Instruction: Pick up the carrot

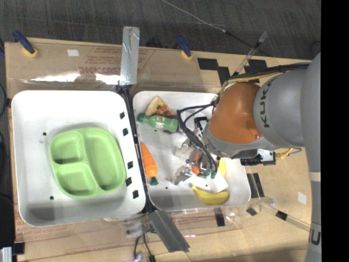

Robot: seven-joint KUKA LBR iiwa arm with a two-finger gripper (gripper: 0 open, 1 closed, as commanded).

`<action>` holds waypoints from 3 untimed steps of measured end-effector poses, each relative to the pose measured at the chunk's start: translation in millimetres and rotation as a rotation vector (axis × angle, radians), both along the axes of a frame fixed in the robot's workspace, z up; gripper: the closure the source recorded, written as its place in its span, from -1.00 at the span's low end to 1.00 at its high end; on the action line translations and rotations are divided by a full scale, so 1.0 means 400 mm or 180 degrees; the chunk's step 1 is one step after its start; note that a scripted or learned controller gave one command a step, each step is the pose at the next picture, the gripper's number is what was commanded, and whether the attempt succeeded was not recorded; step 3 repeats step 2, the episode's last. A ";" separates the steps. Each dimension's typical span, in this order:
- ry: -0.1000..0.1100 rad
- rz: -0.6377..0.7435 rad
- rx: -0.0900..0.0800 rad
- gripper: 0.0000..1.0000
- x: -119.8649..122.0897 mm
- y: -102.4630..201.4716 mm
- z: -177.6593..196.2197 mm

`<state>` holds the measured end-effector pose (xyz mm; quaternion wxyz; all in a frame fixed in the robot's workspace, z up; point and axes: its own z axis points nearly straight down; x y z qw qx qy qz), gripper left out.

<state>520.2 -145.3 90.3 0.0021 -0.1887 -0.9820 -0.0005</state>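
Beside the tapered orange carrot (148, 160), the metal hand (188, 171) hangs, its spread impossible to tell.

Green divided plate (87, 161) in left bin (22, 124); bottle (160, 123), banana (210, 195) in right.

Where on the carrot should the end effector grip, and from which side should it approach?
Probably across the orange body of the carrot, near its thicker upper half, coming down from above. It lies flat along the left wall of the right bin, long axis running near to far, so the fingers should close across its width. The wall sits close on its left, leaving little room there. The end effector hangs to its right.
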 end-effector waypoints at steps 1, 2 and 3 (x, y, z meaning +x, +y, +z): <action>-0.0007 0.0021 -0.0002 1.00 0.004 0.001 0.027; -0.0023 -0.0574 -0.0007 1.00 0.018 0.083 0.213; -0.0023 -0.0574 -0.0007 1.00 0.018 0.083 0.213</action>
